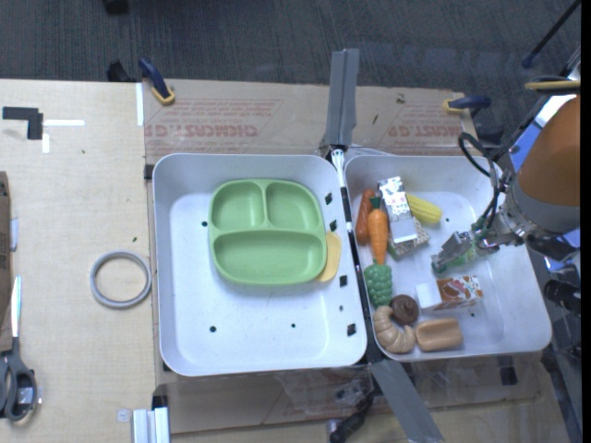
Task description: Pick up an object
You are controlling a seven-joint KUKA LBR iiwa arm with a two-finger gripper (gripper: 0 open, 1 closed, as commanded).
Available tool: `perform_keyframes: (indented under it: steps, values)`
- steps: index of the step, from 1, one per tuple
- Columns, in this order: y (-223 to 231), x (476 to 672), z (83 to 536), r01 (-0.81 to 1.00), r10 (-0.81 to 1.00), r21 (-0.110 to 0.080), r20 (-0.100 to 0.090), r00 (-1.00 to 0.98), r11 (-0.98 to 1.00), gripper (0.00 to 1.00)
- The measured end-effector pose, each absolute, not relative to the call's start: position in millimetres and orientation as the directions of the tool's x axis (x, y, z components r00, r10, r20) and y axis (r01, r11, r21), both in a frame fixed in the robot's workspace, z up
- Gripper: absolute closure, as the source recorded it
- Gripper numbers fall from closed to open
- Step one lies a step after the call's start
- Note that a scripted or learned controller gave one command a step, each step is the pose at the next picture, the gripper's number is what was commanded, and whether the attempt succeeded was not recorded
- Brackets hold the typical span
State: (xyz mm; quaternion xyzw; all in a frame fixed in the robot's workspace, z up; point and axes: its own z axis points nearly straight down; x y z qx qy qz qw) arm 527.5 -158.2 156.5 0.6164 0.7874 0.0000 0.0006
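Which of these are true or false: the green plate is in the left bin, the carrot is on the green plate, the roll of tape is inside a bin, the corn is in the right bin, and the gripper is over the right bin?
1. The green plate sits in the left bin. True.
2. The carrot lies on the green plate. False: it lies in the right bin, near that bin's left wall.
3. The roll of tape is inside a bin. False: it lies on the bench, left of the left bin.
4. The corn is in the right bin. True.
5. The gripper is over the right bin. True.
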Motion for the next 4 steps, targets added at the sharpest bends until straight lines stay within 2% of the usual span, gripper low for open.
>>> perform_keyframes:
  steps: [1,2,3,4]
  values:
    - [-118,564.0,162,0.86,0.86,0.001,-0.001,-0.511,0.511,0.0]
    - [-124,629.4,99,0.817,0.817,0.003,-0.005,-0.576,0.576,0.0]
    - [-155,572.4,127,0.805,0.805,0.0,-0.002,-0.593,0.593,0.0]
    - [-159,659.1,92,0.858,0.858,0.0,-0.002,-0.514,0.514,0.0]
